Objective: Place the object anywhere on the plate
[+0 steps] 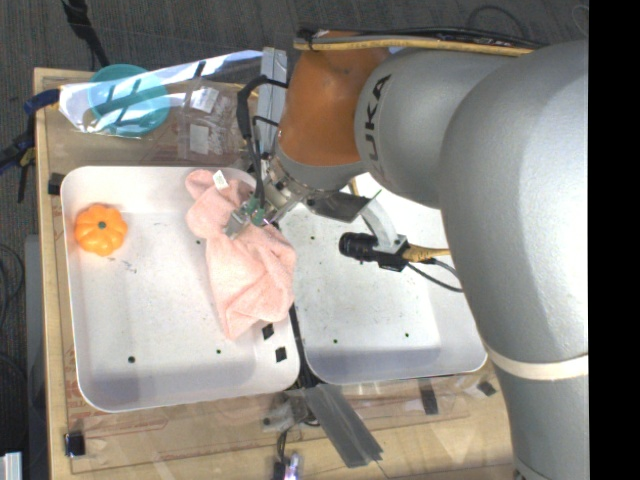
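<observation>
Two white bins sit side by side on my bench, but the biggest thing in frame is the arm itself: its grey bulk fills the right side from top to bottom, and the orange band shows at upper centre, just above the wrist. The left bin takes up the lower left and centre; the right bin lies partly under the arm, with only its lower left portion open to me.

Next in size is a pink cloth, crumpled and draped along the left bin's right side, near the wall where the two bins meet. The gripper comes down at the centre of the frame, with its tip resting on the cloth's upper part. Its fingers look pressed into the fabric (whether they are spread or closed on a fold I cannot tell from this slant).

At the upper left, outside the bins, a clear plastic bag lies on the bench with a teal plate inside it or under it. A black cylindrical part with a cable juts out over the right bin. Smallest is the orange pumpkin, sitting at the left bin's upper left, well apart from the cloth.
</observation>
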